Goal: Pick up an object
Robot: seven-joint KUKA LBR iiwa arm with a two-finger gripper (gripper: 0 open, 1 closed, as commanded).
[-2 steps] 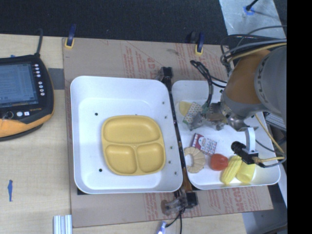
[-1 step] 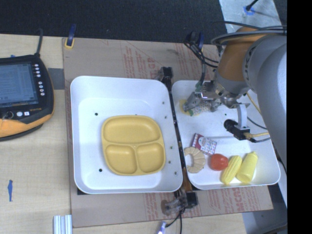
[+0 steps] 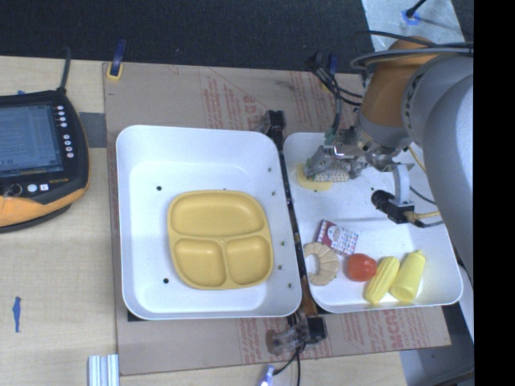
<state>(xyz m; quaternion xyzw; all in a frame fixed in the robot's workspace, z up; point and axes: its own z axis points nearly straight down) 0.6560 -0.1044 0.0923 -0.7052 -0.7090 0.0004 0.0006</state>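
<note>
Light wooden bench (image 3: 56, 296) under a cardboard sheet carries two shallow white bins side by side, a placement that keeps all pick candidates within reach of the arm entering from the right. At the far-left corner of the right bin (image 3: 451, 296), the gripper (image 3: 328, 167) sits low over a small yellow object (image 3: 314, 182); whether it is spread, closed or holding that object cannot be determined here. Further out, the same bin holds a red patterned packet (image 3: 336, 237), a round biscuit-like piece (image 3: 320, 263), a red tomato (image 3: 361, 267), a corn cob (image 3: 381, 280) and a yellow block (image 3: 408, 275), while the left bin (image 3: 137, 215) holds a yellow divided tray (image 3: 219, 238), and a teach pendant (image 3: 36, 155) lies on the bench well apart.
</note>
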